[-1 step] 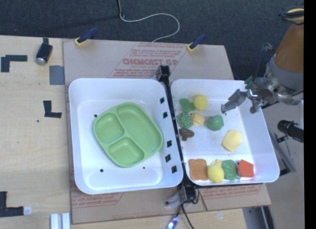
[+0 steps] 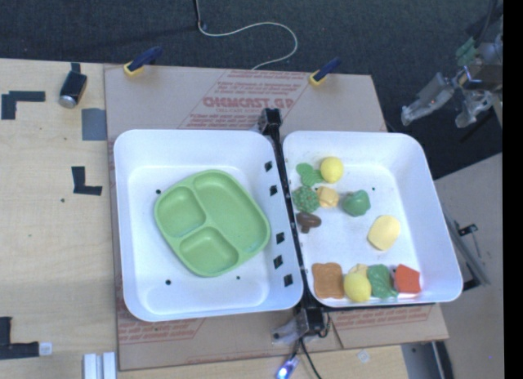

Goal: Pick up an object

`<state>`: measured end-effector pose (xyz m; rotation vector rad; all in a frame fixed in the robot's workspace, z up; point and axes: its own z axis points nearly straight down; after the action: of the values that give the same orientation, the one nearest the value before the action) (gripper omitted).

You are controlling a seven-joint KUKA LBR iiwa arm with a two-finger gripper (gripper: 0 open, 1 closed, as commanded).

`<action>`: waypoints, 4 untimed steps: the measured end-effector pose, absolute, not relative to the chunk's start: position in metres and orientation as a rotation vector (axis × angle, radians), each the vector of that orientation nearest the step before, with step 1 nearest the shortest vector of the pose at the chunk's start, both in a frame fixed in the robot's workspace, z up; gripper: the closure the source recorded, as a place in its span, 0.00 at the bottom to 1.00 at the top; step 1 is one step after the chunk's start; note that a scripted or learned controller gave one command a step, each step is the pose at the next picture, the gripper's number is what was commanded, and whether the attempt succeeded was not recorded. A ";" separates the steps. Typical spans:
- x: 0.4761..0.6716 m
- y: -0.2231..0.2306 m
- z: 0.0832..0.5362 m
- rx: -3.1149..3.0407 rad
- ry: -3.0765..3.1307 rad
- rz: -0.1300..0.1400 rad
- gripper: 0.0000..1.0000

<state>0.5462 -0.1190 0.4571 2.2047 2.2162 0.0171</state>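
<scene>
- Right bin [image 2: 421,173] holds all the toy food; left bin [image 2: 131,206] carries a green divided tray [image 2: 212,222], its long axis running from about ten o'clock to four o'clock.
- Up at twelve o'clock in the right bin sits a round yellow ball-like piece [image 2: 332,168], with a green leafy piece [image 2: 308,175] touching it on the nine o'clock side.
- Just below, a second green bushy piece [image 2: 306,198] sits against a small pale yellow piece [image 2: 328,198], and a dark green lump [image 2: 355,203] lies beside that at three o'clock.
- A small brown piece [image 2: 308,222] lies near the divider, long axis roughly nine to three.
- A yellow lemon-like piece [image 2: 384,232] sits alone toward three o'clock, tilted, long axis about one to seven o'clock.
- Along the six o'clock wall there's a row: orange-brown toast-like slab [image 2: 328,280], yellow piece [image 2: 357,285], green piece [image 2: 381,281], red-orange block [image 2: 407,279], all crowded together and touching; exact shapes are hard to make out.
- Gripper [image 2: 458,100] hangs off at two o'clock, well clear of both bins, over dark floor; it's blurred and partly cut off, so I cannot tell how the tool stands.
- Bins rest on a cardboard sheet [image 2: 245,100] with red print, clipped by two blue-and-yellow clamps [image 2: 143,60].
- Wooden bench [image 2: 41,238] with black tape marks, a small dark cylinder [image 2: 72,87] at ten o'clock, and a white cable [image 2: 245,30] looping over dark carpet.
</scene>
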 end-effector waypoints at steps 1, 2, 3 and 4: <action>0.546 -0.120 0.457 2.218 2.223 -0.002 1.00; 0.536 -0.042 0.470 2.212 2.232 0.003 1.00; 0.547 0.072 0.539 2.203 2.235 0.012 1.00; 0.528 0.092 0.283 2.227 2.232 -0.026 1.00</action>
<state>0.5281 0.0920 0.2828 2.2271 2.2322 -0.0259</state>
